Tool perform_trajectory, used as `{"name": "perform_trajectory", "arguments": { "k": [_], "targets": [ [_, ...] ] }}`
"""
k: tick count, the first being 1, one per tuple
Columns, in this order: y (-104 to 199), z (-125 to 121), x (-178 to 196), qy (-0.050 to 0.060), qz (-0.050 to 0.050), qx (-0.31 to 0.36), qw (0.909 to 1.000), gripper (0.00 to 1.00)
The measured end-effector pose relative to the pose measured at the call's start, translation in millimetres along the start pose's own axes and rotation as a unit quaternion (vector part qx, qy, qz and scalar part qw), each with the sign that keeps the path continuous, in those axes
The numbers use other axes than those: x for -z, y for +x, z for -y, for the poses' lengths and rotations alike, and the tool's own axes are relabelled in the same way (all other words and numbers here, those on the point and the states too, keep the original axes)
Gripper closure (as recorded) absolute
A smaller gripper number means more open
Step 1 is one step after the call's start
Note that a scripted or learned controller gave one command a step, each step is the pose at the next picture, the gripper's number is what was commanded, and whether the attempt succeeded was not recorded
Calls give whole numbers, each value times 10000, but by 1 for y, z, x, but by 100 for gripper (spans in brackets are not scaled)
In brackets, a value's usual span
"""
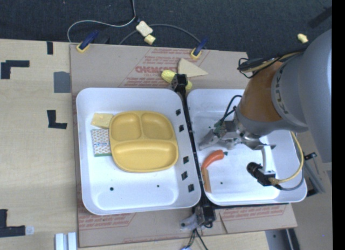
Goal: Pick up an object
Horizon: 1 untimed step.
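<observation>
In the right bin (280, 192), the arm (280, 98) reaches down from the right side of the camera view, its orange band sitting over the middle of the bin and its gripper (213, 142) pointing toward the divider between the two bins. Whether the gripper's parts are spread or closed cannot be told; the wrist and its cabling hide them. An orange, carrot-like piece (212, 158) lies on the bin floor just below and beside the gripper's tip, near it but not visibly clasped, so this looks like an approach rather than a hold. A thin brownish stick (207, 180) lies against the bin's left wall, close to the carrot piece. The arm's low, slanted pose probably serves to bring the tip down on that piece, the nearest loose thing in this bin.

In the left bin (86, 189), a yellow divided plate (144, 141) rests flat near the centre, with a pale yellow sponge (101, 119) and a small patterned packet (100, 142) tucked against its left edge. These lie well apart from the gripper and seem out of play for this try.
</observation>
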<state>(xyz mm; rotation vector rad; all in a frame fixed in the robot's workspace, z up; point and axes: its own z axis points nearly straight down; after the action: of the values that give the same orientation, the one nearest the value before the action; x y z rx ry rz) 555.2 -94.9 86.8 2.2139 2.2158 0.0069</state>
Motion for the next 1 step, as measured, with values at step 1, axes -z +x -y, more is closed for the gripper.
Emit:
{"name": "perform_trajectory", "arguments": {
  "k": [1],
  "targets": [
    [0, 40, 1, -10, 0, 1, 10000, 0]
  ]
}}
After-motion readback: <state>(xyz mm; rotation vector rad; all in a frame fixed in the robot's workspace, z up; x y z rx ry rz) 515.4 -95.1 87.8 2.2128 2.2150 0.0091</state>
